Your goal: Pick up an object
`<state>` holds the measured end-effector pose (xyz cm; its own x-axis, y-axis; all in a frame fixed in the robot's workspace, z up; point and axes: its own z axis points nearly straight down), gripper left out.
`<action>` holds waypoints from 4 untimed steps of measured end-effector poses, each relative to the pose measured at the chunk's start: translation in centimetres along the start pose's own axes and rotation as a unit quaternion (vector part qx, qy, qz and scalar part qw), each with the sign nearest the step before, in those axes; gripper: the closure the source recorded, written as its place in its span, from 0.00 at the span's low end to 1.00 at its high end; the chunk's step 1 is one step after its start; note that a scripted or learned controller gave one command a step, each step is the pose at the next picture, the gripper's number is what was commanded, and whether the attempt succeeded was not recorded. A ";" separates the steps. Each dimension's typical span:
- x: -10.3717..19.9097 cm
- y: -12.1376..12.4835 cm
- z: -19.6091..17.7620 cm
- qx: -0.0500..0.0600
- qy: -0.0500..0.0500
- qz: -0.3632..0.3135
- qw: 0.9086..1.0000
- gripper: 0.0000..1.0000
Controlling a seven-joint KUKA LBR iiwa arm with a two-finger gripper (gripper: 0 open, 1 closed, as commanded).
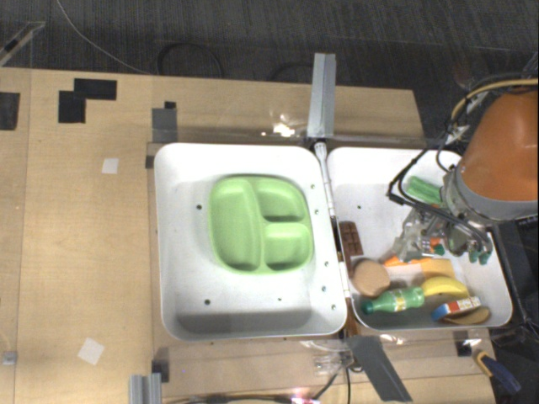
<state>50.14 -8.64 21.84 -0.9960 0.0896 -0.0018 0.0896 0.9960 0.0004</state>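
My gripper [438, 238] hangs low over the right bin [362, 183], under the arm's orange band [505, 150]. Just below it lie an orange piece [410, 268] and a yellow banana [444, 287]. A green bottle [396, 301] lies along the bin's front wall, with a round brown bun [369, 276] to its upper left. At the front right corner sit a blue item [443, 311] and a brown item [469, 315]. A dark chocolate bar [349, 239] lies by the left wall. A green object [421, 190] shows behind the gripper.
The left bin [181, 225] holds a light green divided plate [259, 223]. A grey post [322, 95] stands behind the seam between the bins. Black cables [404, 183] loop off the wrist over the right bin's back half.
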 end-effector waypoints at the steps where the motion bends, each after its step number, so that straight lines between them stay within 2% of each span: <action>1: -4.2 -1.0 -3.0 0.000 -0.002 0.019 1.000 1.00; 2: -9.5 -3.6 -3.5 0.000 -0.002 -0.074 0.997 1.00; 3: -14.6 -9.2 -1.3 0.000 -0.001 -0.068 0.998 1.00; 4: -14.6 -9.0 -1.4 0.000 -0.001 -0.069 0.998 0.00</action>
<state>63.92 -18.88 23.31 -0.9989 -0.0476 -0.0048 -0.0476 0.9989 0.0004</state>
